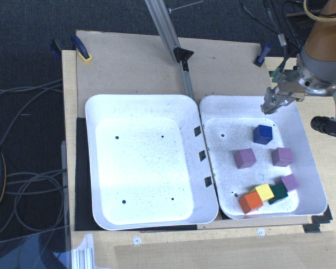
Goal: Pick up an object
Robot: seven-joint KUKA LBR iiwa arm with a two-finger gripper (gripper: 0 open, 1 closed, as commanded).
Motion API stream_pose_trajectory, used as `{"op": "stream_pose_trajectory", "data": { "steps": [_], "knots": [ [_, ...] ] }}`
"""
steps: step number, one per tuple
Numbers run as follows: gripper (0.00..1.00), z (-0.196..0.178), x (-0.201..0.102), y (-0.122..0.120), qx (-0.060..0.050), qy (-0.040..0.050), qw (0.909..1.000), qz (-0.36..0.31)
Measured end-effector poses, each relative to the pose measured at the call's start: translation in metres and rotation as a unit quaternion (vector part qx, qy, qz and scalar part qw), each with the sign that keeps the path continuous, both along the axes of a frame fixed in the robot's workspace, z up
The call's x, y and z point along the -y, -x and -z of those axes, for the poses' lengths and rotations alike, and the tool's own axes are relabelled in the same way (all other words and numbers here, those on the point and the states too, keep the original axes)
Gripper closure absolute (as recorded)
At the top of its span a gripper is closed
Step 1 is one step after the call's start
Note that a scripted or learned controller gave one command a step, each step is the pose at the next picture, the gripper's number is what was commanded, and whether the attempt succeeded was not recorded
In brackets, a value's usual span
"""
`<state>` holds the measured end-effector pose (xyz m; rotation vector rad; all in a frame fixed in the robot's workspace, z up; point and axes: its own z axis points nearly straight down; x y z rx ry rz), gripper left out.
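Observation:
The right bin (229, 122) holds several small cubes. A blue cube (263, 134) sits near its back. Two purple cubes (245, 158) (281, 156) lie mid-bin. At the front an orange cube (250, 202), a yellow cube (264, 193), a dark green cube (278, 192) and a small purple cube (290, 181) cluster together. My gripper (270, 105) hangs over the bin's back right part, up and right of the blue cube, with nothing seen between its fingers. Its fingers look close together.
The left bin (140, 161) lies beside the right one, joined by black clips (202, 155). A metal pole (168, 32) slants across the back of the bench. Blue clamps (81, 48) (262, 54) sit at the bench's back edge. Cables lie on the floor at left.

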<state>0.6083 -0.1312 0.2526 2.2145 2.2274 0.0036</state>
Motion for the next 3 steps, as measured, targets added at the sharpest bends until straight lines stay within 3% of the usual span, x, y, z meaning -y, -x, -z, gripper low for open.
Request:
{"op": "stream_pose_trajectory", "data": {
  "steps": [2,3],
  "knots": [
    [1.00,0.017,-0.105,0.007,-0.002,-0.0007,1.0000,0.000],
    [1.00,0.005,-0.158,0.010,0.000,-0.0008,1.0000,-0.001]
  ]
}}
